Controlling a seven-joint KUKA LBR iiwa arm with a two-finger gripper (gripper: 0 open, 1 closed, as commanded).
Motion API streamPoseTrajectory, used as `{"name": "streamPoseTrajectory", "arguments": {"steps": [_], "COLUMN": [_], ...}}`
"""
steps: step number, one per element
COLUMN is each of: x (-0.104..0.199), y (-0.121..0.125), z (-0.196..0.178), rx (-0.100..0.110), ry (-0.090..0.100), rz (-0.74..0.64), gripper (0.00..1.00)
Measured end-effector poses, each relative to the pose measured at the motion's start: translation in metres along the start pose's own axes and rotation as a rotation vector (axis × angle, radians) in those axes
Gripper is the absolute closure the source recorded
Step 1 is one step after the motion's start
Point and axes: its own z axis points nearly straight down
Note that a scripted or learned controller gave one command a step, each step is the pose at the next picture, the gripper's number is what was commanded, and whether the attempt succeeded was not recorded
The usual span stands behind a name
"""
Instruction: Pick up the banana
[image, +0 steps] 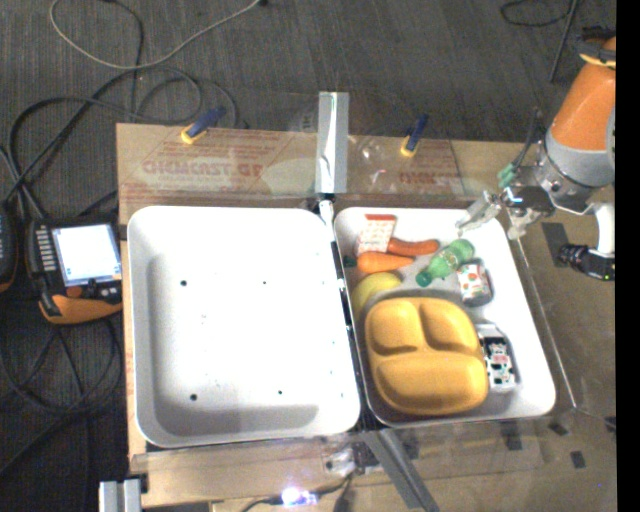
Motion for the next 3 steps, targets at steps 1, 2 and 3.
{"name": "streamPoseTrajectory", "arguments": {"steps": [1, 2, 3], "x": [0.001, 0.094, 0.088], "y": [-0.056, -0.113, -0.013], "z": [0.118, 0.125, 0.125], "rx": [-0.005, -0.018, -0.013], "ry": [0.009, -0.005, -0.006], "rz": [-0.039, -0.113, -0.265], "gripper": [0.0, 0.0, 0.0]}}
